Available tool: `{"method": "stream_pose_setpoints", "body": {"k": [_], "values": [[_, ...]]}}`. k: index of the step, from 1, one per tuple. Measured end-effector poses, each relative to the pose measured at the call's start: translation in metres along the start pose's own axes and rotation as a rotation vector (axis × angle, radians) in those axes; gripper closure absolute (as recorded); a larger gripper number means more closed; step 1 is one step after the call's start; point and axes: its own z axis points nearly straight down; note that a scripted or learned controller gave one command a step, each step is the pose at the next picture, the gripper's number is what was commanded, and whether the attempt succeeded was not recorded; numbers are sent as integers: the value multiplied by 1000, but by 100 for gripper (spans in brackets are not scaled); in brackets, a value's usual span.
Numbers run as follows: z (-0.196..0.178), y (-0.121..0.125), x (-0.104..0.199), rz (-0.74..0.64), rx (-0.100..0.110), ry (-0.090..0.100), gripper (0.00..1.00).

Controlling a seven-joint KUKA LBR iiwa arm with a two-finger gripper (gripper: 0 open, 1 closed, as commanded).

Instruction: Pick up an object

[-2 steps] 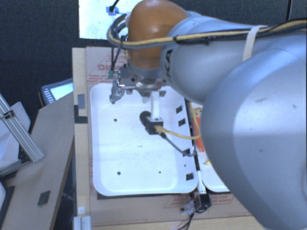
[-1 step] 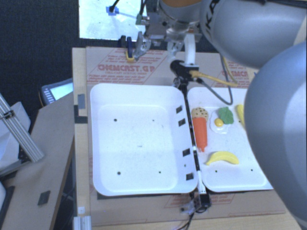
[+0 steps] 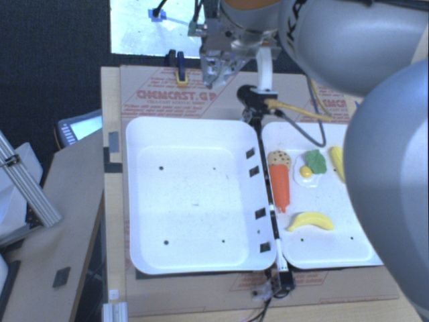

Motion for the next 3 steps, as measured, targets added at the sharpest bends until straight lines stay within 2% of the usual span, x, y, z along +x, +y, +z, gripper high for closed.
{"method": "stream_pose_setpoints", "body": {"k": [1,2,3], "values": [[-20,0,52,0,1,1,100],[-19,0,50,1,3,0,0],[-19,0,50,1,3,0,0]]}}
